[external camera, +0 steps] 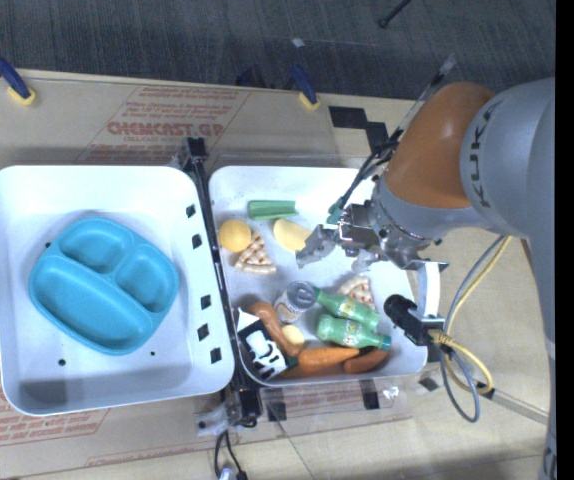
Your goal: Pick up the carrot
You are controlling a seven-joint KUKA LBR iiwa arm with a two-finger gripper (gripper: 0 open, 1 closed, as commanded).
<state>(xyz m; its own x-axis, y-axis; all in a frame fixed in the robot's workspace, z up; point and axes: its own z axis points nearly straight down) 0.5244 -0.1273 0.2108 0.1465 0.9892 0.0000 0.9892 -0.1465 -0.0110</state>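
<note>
One carrot (319,359) is seen lying lengthwise along the near edge of the right bin (267,182), well apart from the gripper (319,245), whose jaws, spread and holding nothing, are hung toward the bin's middle.

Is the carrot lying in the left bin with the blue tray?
No, the carrot lies in the right bin, near its front edge, while the blue tray sits in the left bin.

Cardboard-covered bench (117,123) with two white bins side by side: left bin (7,268), right bin (297,180).
</note>
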